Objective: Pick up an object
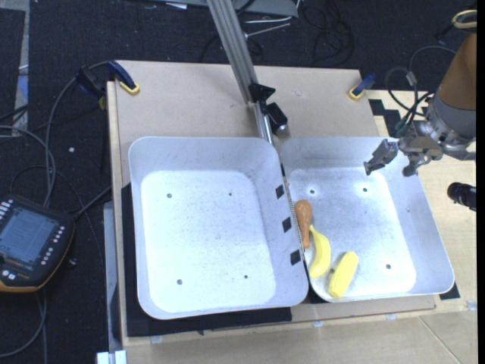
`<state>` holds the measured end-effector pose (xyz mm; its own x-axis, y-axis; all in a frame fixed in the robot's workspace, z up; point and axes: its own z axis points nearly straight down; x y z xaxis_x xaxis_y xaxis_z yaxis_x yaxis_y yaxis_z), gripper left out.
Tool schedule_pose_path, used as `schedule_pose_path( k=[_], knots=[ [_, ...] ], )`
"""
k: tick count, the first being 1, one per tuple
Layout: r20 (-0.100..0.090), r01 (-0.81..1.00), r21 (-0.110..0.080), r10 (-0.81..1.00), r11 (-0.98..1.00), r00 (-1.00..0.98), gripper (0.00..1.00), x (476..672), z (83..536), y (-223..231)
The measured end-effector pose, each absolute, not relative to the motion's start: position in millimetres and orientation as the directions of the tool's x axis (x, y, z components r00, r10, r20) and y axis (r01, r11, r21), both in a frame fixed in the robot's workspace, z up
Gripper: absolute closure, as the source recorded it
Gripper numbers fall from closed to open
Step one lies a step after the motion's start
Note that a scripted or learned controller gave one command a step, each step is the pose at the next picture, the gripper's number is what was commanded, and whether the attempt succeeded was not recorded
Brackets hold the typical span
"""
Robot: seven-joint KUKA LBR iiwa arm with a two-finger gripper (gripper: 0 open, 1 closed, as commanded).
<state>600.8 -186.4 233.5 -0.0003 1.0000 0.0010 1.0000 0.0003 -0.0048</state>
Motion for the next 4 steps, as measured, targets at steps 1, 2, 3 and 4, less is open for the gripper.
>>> schedule_pose_path(
  k=[1, 2, 3, 4],
  knots=[
    [0.001, 1.000, -0.005, 1.000, 0.000, 0.000, 0.00, 604.2, 177.1, -194.6],
    [0.001, 1.000, -0.005, 1.000, 0.000, 0.000, 0.00, 599.8, 119.4, -185.5],
    [0.000, 1.000, 0.001, 1.000, 0.000, 0.000, 1.00, 601.3, 132.9, -186.3],
    [-0.001, 1.000, 0.004, 1.000, 0.000, 0.000, 1.00, 600.7, 188.5, -196.1]
  ],
)
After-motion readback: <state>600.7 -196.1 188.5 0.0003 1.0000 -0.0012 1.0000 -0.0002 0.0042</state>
